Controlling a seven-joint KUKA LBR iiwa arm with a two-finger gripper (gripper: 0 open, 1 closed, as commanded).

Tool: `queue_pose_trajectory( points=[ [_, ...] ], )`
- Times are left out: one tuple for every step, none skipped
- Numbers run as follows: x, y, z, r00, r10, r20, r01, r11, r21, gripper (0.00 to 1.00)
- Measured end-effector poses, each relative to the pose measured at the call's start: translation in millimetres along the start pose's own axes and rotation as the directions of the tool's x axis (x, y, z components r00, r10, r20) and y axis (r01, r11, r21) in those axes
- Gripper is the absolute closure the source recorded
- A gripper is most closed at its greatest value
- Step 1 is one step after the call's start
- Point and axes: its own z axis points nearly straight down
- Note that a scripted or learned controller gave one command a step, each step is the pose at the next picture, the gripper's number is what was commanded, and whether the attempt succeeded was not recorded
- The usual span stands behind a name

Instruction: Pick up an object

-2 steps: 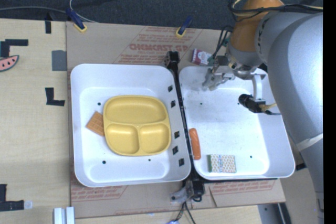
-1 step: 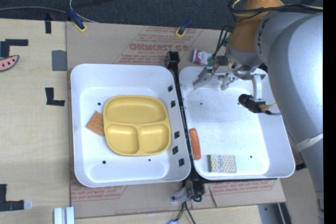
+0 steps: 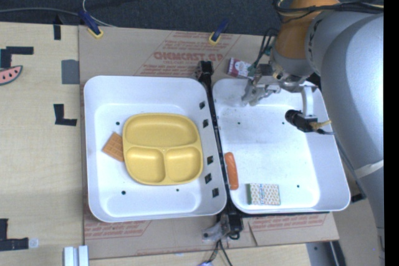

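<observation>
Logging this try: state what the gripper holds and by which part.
Nothing shows between the fingers of the gripper; it hangs over the far corner of the right bin, apart from the carrot and patterned packet.

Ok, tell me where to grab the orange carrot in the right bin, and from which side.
Grip the carrot across its narrow middle, coming straight down. It lies flat and lengthwise against the right bin's left wall, so the wall-side finger probably has little room; the bin side is free.

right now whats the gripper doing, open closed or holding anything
Gripper: low over the far corner of the right bin; nothing visible between its fingers; open or closed cannot be told.
</observation>
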Motion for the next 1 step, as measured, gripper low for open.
queue_pose_trajectory(
  points=[
    [0.3,0.0,-9.4,1.0,-0.001,0.001,0.001,1.0,0.0,1.0]
  ],
)
